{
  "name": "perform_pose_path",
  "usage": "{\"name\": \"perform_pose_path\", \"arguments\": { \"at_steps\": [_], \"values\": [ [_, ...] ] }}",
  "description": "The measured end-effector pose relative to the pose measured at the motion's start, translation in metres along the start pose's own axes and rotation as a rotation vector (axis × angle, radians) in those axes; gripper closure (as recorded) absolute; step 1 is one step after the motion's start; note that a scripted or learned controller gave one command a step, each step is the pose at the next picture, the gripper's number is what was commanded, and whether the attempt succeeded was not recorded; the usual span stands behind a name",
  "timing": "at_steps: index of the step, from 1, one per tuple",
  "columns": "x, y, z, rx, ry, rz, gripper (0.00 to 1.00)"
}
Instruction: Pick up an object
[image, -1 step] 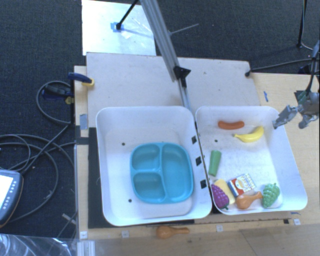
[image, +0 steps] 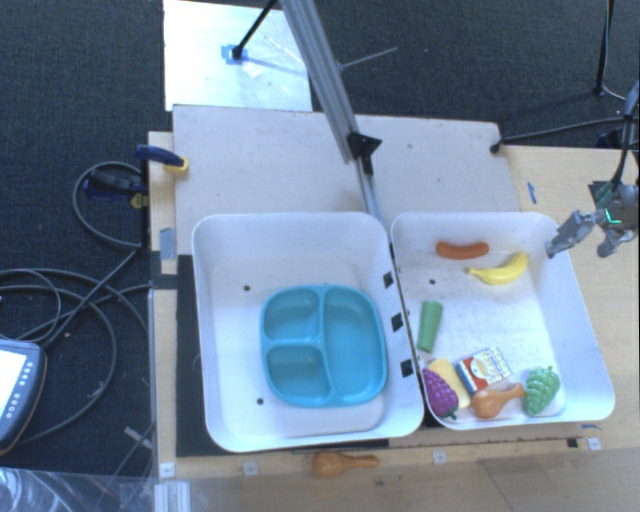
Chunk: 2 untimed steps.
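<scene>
- We saw the gripper (image: 590, 236) at the right edge of the view, just over the upper right rim of the right bin (image: 575, 300).
- Its two grey fingers (image: 565, 237) stood apart with nothing between them, so it held no object.
- We noted that it hung near the banana (image: 500, 270) and the hot dog (image: 462, 250), yet touched neither.
- The hot dog lay in the upper part of the right bin, and the yellow banana lay just below and to the right of it.
- A green cucumber piece (image: 430, 326) sat near that bin's left wall, about halfway down.
- Along the lower edge of the right bin we counted a purple bunch of grapes (image: 439, 391), a small red and white box (image: 483, 369), a brown drumstick (image: 494, 401) and a green bunch of grapes (image: 541, 389), packed close together.
- The left bin (image: 225, 300) held a blue divided tray (image: 323, 345), which lay flat towards the bin's right side.
- Another brown drumstick (image: 345, 462) lay on the bench (image: 260, 150) outside the bins, just below the left bin's lower edge.
- We also made out a blue and yellow clamp (image: 160, 158) at the bench's upper left corner.
</scene>
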<state>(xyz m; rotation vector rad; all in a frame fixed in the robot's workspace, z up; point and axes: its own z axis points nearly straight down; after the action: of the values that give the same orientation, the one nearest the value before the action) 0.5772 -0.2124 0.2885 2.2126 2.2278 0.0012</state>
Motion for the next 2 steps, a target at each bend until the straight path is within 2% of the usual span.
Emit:
{"name": "perform_pose_path", "arguments": {
  "at_steps": [2],
  "values": [
    [0.006,0.005,0.086,0.004,0.001,0.002,0.00]
  ]
}}
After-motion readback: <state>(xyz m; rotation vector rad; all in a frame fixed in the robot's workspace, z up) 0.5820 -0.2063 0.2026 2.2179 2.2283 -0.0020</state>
